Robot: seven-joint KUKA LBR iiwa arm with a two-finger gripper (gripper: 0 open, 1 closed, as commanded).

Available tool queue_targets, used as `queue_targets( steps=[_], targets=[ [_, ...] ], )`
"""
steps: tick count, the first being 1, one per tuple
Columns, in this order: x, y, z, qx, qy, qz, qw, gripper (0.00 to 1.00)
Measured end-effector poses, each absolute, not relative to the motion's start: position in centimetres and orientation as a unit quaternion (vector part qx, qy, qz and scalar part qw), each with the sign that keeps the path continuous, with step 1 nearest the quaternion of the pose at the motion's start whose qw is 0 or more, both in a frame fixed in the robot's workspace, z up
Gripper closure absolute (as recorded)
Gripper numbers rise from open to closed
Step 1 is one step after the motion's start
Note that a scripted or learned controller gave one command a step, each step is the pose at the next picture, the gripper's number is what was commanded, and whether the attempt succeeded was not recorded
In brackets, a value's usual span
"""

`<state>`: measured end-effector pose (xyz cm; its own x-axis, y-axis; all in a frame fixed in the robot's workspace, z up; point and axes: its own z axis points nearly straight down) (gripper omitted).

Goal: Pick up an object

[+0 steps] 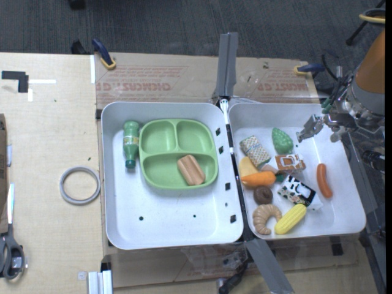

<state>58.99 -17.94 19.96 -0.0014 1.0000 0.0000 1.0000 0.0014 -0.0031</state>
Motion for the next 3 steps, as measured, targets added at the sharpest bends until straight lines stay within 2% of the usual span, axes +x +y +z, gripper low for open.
queue_targets(
  steps=[1,2,3],
  targets=[
    [57.1,-13.1,11.2,-0.683,-0.73,-0.005,-0.01,0.0],
    [56.4,-10.6,10.7,-0.616,-0.787,-0.0071,-0.017,0.0],
    [54.9,-13.3,10.6,-0.597,-0.802,-0.009,-0.013,0.0]
  ],
)
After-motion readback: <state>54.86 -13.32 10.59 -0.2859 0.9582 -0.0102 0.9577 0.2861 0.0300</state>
